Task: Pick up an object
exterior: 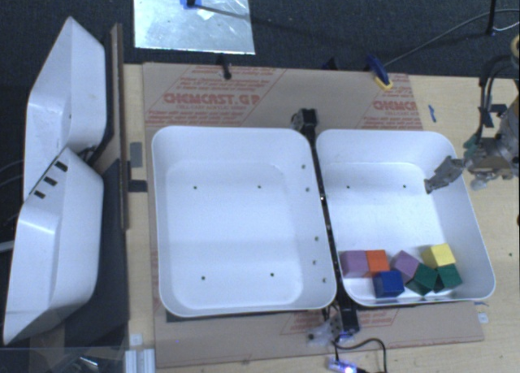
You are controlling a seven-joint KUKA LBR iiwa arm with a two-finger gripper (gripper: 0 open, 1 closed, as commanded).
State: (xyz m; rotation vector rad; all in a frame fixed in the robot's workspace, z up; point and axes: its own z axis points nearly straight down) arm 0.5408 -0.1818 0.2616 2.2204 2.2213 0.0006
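Several small blocks lie clustered along the near wall of the right bin (pixel 382 170): a purple block (pixel 354 262), an orange block (pixel 377 260), a blue block (pixel 389 284), a lilac block (pixel 405 264), a dark green block (pixel 422 279) and a yellow block (pixel 441 254). The gripper (pixel 460 173) hangs over the right rim of that bin, well behind the blocks and apart from them. It is small and partly cut off at the view's edge.
The left bin (pixel 236 221) sits beside the right one, with a black divider strip (pixel 325 217) between them. Spare white bins (pixel 57 193) lean at the far left. Cables (pixel 487 103) hang near the arm at the right.
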